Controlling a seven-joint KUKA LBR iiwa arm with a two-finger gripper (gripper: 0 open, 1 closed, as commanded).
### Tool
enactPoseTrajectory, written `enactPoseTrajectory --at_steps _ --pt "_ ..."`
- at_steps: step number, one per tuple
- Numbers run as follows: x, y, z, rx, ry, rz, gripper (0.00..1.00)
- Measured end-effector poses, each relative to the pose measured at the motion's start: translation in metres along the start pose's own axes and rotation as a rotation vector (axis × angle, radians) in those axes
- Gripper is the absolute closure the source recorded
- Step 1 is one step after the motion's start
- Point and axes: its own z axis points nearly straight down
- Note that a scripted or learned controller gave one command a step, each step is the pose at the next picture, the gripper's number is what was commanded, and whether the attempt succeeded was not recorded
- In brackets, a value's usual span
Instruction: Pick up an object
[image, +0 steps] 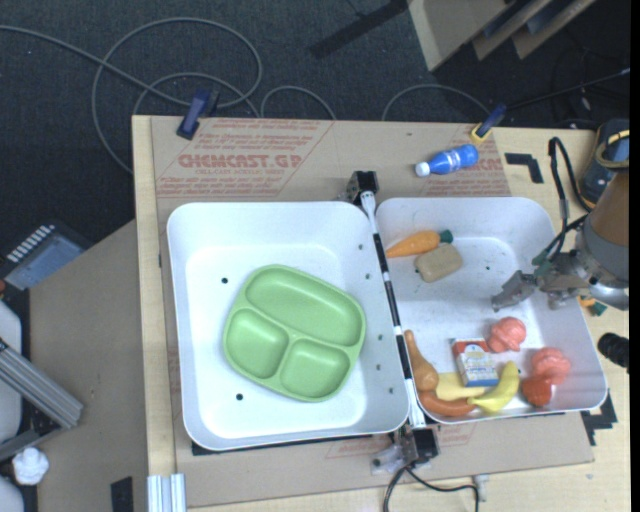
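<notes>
Pincer (512, 291) hangs spread and empty, just above-left of the pink ball (507, 333).

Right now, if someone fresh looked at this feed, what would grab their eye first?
Probably the green divided plate lying alone in the left bin. Next, the toy food clustered at the right bin's near corner, including a banana and a small carton, with the gripper low over that bin's middle.

The grey arm (610, 215) is cut off by the right edge. The yellow plastic banana (498, 390) partly covers the small printed carton (474, 362).
</notes>
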Motion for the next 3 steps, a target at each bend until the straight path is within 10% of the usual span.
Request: enactPoseTrajectory --at_steps 1,2,3 --pt "0.008 -0.021 0.055 -0.004 0.0 -0.001 0.0" --pt "0.008 -0.021 0.045 -0.005 0.0 -0.001 1.0" --pt "0.064 0.025 -0.03 -0.007 0.0 -0.005 1.0"
